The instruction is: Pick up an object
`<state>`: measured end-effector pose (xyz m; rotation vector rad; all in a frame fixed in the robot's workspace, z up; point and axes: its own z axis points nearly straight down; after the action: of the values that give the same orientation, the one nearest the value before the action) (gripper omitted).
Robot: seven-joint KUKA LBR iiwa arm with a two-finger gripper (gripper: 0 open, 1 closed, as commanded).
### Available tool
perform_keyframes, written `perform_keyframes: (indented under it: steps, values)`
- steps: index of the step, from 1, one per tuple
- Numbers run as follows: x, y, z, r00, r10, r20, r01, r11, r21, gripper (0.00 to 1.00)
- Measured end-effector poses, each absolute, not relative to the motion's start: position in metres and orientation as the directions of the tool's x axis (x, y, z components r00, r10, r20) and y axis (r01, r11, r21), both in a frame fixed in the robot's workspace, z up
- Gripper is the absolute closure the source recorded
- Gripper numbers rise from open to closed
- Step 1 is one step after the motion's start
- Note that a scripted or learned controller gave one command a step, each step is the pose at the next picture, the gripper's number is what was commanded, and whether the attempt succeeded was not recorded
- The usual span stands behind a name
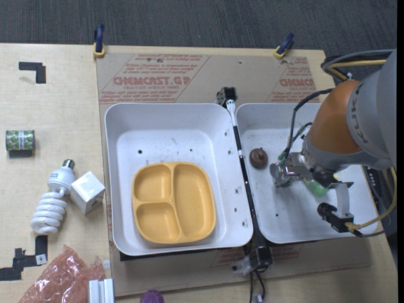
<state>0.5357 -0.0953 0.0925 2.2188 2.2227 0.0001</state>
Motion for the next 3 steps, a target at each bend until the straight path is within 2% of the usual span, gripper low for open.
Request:
perform_keyframes:
  steps: [1, 2, 3]
  values:
    - [0.477, -0.111, 0.092, 0.001, 1.000, 0.000, 1.000, -0.001, 0.000, 0.00]
    - [0.559, -0.118, 0.093, -0.002, 1.000, -0.001, 1.000, 0.002, 0.001, 0.00]
    - [0.559, -0.118, 0.102, -0.004, 1.000, -0.002, 1.000, 0.004, 0.002, 1.00]
